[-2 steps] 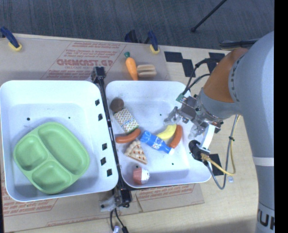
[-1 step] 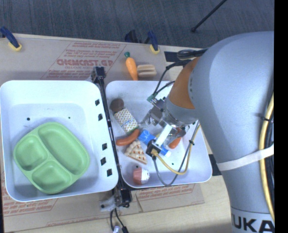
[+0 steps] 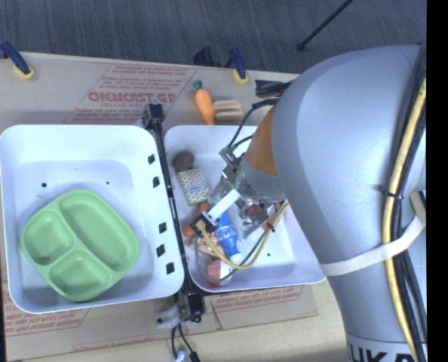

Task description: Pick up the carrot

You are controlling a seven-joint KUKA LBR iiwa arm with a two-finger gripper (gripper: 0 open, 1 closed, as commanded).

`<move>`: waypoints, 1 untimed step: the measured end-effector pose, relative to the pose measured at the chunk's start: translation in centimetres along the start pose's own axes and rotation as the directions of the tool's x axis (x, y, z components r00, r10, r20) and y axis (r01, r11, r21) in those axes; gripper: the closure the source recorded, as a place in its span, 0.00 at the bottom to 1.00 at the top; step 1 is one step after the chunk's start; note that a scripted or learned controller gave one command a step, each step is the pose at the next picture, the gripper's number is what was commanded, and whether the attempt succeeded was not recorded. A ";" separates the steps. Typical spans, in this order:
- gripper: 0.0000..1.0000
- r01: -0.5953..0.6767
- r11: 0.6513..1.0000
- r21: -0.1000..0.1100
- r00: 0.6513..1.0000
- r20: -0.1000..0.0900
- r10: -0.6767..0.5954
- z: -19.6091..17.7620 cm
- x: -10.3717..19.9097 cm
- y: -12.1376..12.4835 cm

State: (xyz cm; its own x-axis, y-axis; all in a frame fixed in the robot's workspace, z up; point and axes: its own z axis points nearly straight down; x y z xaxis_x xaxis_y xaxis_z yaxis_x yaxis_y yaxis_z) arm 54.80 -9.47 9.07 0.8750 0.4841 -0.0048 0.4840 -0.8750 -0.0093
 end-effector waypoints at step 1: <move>0.00 0.116 0.993 -0.006 0.993 -0.003 -0.117 -17.9 -1.5 -1.6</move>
